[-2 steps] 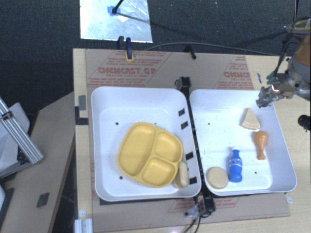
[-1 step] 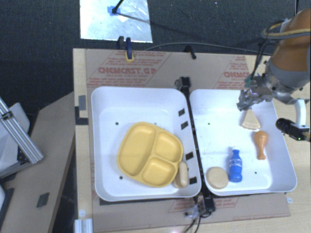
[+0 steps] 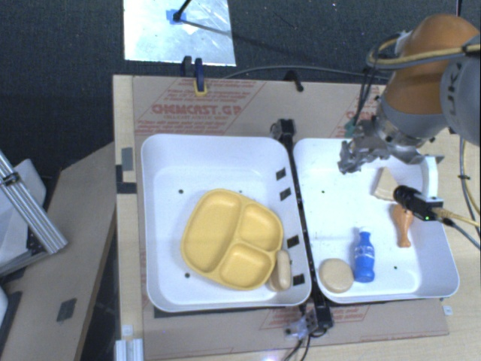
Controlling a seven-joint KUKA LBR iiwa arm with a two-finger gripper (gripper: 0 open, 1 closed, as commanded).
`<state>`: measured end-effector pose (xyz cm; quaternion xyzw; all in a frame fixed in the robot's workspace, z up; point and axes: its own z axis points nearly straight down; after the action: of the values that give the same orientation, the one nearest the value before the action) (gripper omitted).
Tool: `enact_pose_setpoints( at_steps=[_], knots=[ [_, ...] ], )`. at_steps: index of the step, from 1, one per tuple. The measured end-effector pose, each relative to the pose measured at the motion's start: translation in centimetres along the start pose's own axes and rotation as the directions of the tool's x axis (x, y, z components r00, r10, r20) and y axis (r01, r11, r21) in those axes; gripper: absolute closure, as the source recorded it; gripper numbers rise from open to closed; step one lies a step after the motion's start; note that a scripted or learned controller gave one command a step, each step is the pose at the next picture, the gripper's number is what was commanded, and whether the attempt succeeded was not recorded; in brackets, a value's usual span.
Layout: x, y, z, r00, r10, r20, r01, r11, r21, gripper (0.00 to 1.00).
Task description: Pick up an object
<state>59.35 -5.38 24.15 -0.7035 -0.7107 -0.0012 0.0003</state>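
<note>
My gripper [image 3: 350, 161] hangs over the upper part of the right bin [image 3: 331, 201], above bare floor. A blue bottle [image 3: 364, 256] stands near the bin's front, with a round tan bun [image 3: 336, 274] just left of it. An orange carrot-like piece [image 3: 403, 226] lies at the right side, and a pale beige slice [image 3: 385, 184] sits above it, partly behind a black part of the arm. All these lie below and right of the gripper. Nothing shows between its fingers.
The left bin [image 3: 161, 201] holds a yellow divided tray [image 3: 231, 238] with a tan potato-like piece [image 3: 282, 269] at its lower right corner. A black divider [image 3: 294, 201] runs between the bins. The arm's body [image 3: 421, 74] looms over the right bin's back right corner.
</note>
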Motion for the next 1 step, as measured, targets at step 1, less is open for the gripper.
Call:
enact_pose_setpoints(
  at_steps=[1],
  knots=[
    [5.43, -1.31, 1.34, 1.000, 0.001, 0.000, -0.001, 1.000, 0.001, 1.00]
  ],
)
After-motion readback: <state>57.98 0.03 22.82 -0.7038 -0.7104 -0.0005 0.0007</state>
